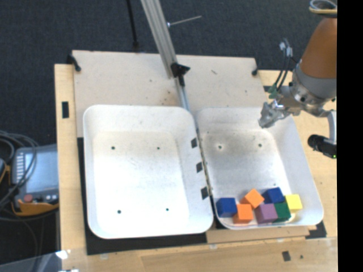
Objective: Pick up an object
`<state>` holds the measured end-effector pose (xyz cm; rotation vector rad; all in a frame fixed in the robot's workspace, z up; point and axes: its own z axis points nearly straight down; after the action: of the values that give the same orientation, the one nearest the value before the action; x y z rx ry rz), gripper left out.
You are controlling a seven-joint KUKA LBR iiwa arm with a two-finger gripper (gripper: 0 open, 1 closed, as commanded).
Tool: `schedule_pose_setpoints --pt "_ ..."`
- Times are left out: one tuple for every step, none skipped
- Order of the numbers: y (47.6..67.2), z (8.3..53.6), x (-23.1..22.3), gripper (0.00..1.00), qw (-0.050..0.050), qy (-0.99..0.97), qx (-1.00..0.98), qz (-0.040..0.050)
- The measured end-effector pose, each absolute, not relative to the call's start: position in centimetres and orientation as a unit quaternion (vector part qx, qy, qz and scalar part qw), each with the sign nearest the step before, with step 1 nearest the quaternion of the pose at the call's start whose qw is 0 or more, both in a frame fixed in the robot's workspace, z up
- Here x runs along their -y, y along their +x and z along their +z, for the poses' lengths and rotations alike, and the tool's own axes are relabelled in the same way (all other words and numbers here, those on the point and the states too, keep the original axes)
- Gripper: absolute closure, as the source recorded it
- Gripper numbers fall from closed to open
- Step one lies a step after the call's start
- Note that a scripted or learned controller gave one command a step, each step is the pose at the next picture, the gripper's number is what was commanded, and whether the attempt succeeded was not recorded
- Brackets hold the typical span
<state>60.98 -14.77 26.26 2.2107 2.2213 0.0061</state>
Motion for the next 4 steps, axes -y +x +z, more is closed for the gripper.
schedule_pose_setpoints --pt "59.6 26.9 9.4 1.0 0.0 0.705 -0.709 0.0006" --pt "57.8 27.3 4.3 1.0 0.0 0.705 -0.709 0.0005" --pt "57.0 26.6 0.2 1.0 -0.001 0.705 -0.709 -0.0003" --pt "54.9 26.4 -3.9 1.0 -0.001 0.705 -0.709 -0.0003"
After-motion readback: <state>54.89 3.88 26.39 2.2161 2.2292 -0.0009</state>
